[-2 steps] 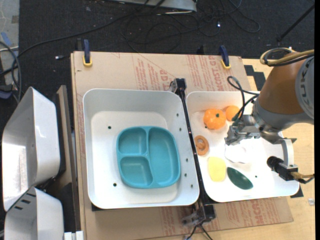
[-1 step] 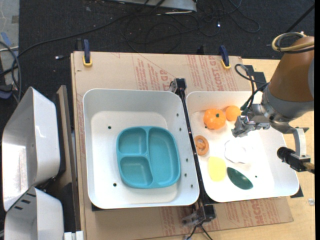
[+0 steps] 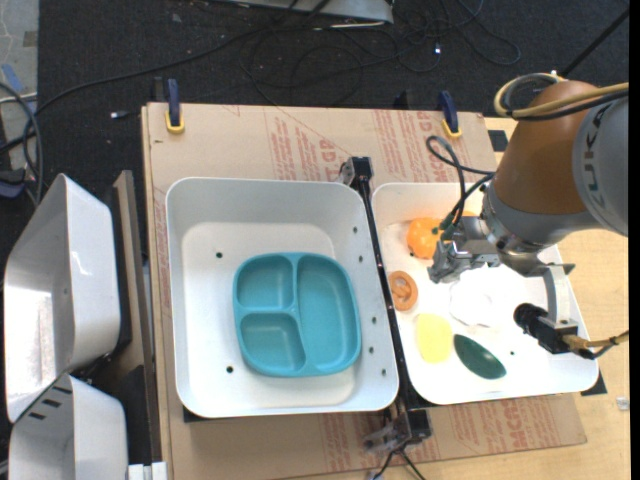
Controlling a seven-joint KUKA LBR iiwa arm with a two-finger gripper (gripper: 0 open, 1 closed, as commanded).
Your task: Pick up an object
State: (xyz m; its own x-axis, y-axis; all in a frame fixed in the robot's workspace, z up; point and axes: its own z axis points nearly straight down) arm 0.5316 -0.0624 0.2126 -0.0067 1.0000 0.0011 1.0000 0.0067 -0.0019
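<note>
Orange and round, the small fruit-like ball (image 3: 422, 237) lies just left of the two-finger gripper (image 3: 447, 260) in the right white bin (image 3: 575, 373).
Below the gripper sit a pale yellow soft block (image 3: 433, 337), a dark green oval piece (image 3: 479, 356) and a tan ring (image 3: 402, 289); further left, a teal divided plastic tray (image 3: 297, 314) rests in the left white bin (image 3: 190, 298). I cannot tell the gripper's state. The ball seems the nearest pick.

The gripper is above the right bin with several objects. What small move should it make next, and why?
Probably lower the gripper a little toward the round orange object, which lies beside it in the right white bin. No object sits between the fingers yet, and the orange ring and the pale yellow piece lie farther off.
</note>
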